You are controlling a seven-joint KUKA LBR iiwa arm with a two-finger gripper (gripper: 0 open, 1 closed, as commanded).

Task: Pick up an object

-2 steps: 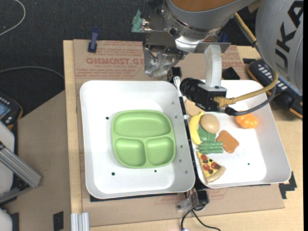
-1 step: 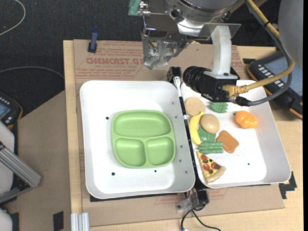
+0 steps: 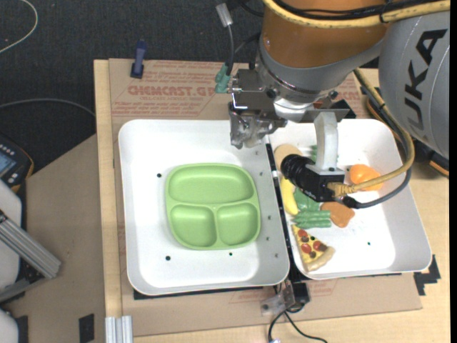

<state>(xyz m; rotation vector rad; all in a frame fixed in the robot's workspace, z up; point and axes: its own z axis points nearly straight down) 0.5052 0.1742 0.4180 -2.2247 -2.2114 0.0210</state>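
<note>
My gripper [image 3: 245, 131] hangs over the far edge of the left bin [image 3: 139, 191], close to the wall shared with the right bin [image 3: 400, 241]. I see nothing held in it. A green divided plate [image 3: 211, 206] lies in the middle of the left bin. Along its left side, the right bin holds a toy pizza slice [image 3: 314, 247], a yellow piece [image 3: 288, 196], a green piece [image 3: 311, 215], a tan piece [image 3: 285, 151] and two orange pieces [image 3: 365, 173] [image 3: 341, 214]. The wrist hides part of the right bin.
Both bins rest on a cardboard sheet [image 3: 171, 84]. A small blue clip [image 3: 138, 59] sits at its far left corner. The big orange and grey arm [image 3: 328, 20] looms over the far right.
</note>
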